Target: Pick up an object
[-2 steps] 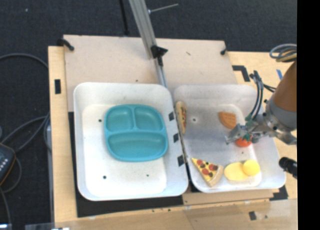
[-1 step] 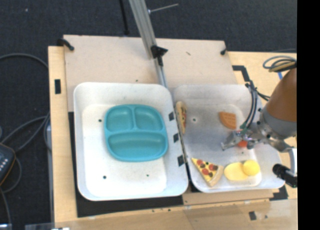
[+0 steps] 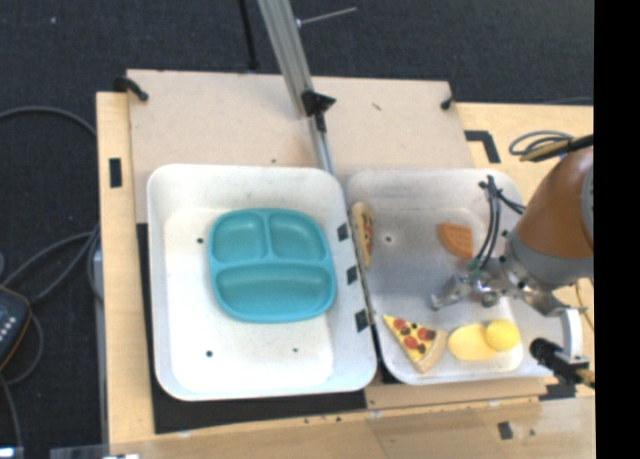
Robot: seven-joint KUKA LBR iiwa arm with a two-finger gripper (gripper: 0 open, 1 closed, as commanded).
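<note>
My gripper [image 3: 452, 294] hangs low over the middle of the right bin [image 3: 400, 197], reaching in from the right under the orange wrist band. Nothing shows between its fingers. An orange toy food piece [image 3: 456, 239] lies just beyond it toward the back. Two yellow lemon-like pieces [image 3: 484, 339] rest near the bin's front right, close below the gripper. A pizza slice toy [image 3: 415, 338] lies at the front, left of the lemons. A long hot-dog-like piece [image 3: 361, 233] leans along the bin's left wall.
The left bin [image 3: 180, 347] holds a teal divided plate [image 3: 271, 265] in its middle. A slanted metal pole [image 3: 285, 37] rises from behind the bins at the seam. Cables run at the far left and by the arm on the right.
</note>
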